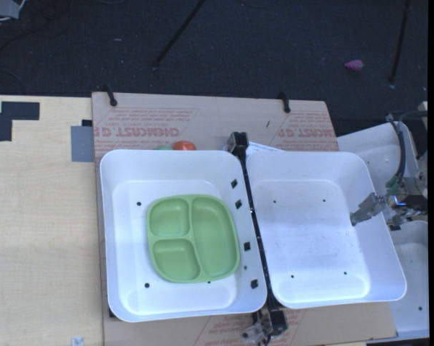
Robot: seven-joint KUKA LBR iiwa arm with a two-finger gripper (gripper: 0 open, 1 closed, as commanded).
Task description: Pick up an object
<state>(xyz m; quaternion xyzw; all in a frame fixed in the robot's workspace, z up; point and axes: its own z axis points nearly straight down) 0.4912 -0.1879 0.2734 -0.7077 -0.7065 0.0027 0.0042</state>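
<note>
Two white bins sit side by side on the bench. The left bin (123, 193) holds a green divided plate (193, 237), lying flat near its middle. The right bin (318, 229) lies under my reach. My gripper (379, 209) hovers at its right rim, well apart from the plate; I cannot tell how far it is open.

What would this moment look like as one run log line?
gripper: over right rim of right bin, holding nothing | green divided plate: flat in left bin | orange object: behind left bin | pick: not done
</note>
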